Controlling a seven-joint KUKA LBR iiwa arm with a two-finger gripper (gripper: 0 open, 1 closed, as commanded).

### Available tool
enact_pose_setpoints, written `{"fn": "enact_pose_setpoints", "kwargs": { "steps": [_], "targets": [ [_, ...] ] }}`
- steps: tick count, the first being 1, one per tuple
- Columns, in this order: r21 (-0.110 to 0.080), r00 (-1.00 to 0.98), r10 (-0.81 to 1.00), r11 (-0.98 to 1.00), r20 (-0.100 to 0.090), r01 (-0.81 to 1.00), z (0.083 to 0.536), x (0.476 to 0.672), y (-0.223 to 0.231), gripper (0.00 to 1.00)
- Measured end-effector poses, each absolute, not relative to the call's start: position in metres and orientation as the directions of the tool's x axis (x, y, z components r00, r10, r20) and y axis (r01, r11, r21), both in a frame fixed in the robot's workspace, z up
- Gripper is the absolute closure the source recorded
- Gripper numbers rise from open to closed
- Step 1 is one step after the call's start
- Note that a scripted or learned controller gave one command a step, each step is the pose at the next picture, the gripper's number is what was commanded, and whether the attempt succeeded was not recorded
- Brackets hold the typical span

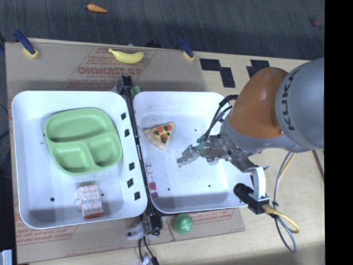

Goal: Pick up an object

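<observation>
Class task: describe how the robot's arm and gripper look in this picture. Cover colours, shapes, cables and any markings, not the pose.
The arm is bulky and rounded, grey with a broad orange band above the wrist and black letters "KU" on the grey shell. Dark cables loop from the orange section down to the gripper, a small grey metal assembly. A black cylindrical part sticks out below the wrist, and a yellow cable trails from it.

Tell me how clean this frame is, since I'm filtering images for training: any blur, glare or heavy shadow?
Camera view: even, soft lighting, no strong glare on the white bins; the gripper looks slightly soft; the pizza slice and green tray read clearly; the floor at top is dim.
</observation>
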State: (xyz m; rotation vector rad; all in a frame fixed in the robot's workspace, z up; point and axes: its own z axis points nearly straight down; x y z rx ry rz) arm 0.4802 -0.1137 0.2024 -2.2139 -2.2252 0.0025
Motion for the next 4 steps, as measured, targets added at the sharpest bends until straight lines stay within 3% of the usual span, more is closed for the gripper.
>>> {"fn": "enact_pose_setpoints", "kwargs": {
  "steps": [1, 2, 3, 4],
  "targets": [
    [-0.005, -0.007, 1.000, 0.007, 0.001, 1.000, 0.133, 0.515, -0.102, 0.00],
    [-0.004, -0.008, 1.000, 0.008, 0.000, 1.000, 0.091, 0.564, -0.091, 0.00],
    [-0.005, -0.010, 1.000, 0.010, -0.001, 1.000, 0.102, 0.564, -0.092, 1.00],
    [0.000, -0.004, 1.000, 0.004, -0.001, 1.000, 0.199, 0.533, -0.137, 1.00]
  ]
}}
